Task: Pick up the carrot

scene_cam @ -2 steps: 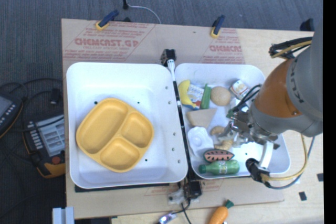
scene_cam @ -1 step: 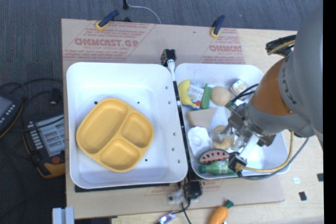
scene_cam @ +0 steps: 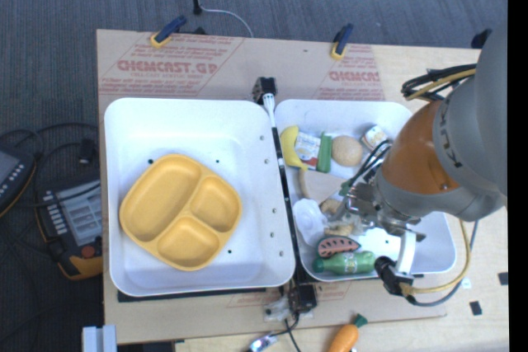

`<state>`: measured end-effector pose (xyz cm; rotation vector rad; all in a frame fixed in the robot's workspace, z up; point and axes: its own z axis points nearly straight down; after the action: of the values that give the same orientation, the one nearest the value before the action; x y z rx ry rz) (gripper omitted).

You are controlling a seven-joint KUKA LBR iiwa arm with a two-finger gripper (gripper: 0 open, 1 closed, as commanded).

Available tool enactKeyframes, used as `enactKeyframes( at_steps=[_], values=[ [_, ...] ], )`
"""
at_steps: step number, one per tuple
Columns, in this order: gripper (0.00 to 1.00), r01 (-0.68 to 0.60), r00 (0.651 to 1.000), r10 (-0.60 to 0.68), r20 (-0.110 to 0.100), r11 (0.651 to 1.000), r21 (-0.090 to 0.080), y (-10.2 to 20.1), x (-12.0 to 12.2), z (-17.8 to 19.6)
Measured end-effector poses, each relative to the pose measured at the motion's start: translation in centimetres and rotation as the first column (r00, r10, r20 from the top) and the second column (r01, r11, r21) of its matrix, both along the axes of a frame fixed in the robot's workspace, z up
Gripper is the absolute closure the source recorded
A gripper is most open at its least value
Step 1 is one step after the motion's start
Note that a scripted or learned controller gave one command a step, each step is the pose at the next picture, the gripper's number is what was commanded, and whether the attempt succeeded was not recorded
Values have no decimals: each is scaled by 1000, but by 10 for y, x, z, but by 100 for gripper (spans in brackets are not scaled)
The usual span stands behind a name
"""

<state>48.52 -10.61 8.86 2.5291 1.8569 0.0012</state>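
The carrot [scene_cam: 345, 336], orange with a small green top, lies on the bench in front of the right bin [scene_cam: 437, 255], outside its near rim. My gripper [scene_cam: 356, 208] hangs low inside that bin, over the pile of toy food near its middle. It sits up and slightly right of the carrot, well apart from it. The grey arm with its orange band [scene_cam: 417, 157] covers much of the bin's right half.
The right bin holds a banana [scene_cam: 289, 146], a tan round item [scene_cam: 347, 151], a small can [scene_cam: 375, 136], a watermelon slice [scene_cam: 338, 244] and a green bottle-shaped piece [scene_cam: 345, 263]. A yellow divided plate [scene_cam: 181, 210] lies in the left bin [scene_cam: 148, 115]. Cables trail near the front edge.
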Motion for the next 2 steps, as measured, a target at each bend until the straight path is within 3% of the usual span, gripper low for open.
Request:
enactKeyframes(
  at_steps=[1, 2],
  values=[
    [100, 113, 994, -113, -6, 994, 2, 59, 9, 95],
    [100, 421, 907, -421, -7, 907, 0, 126, 10, 101]
  ],
)
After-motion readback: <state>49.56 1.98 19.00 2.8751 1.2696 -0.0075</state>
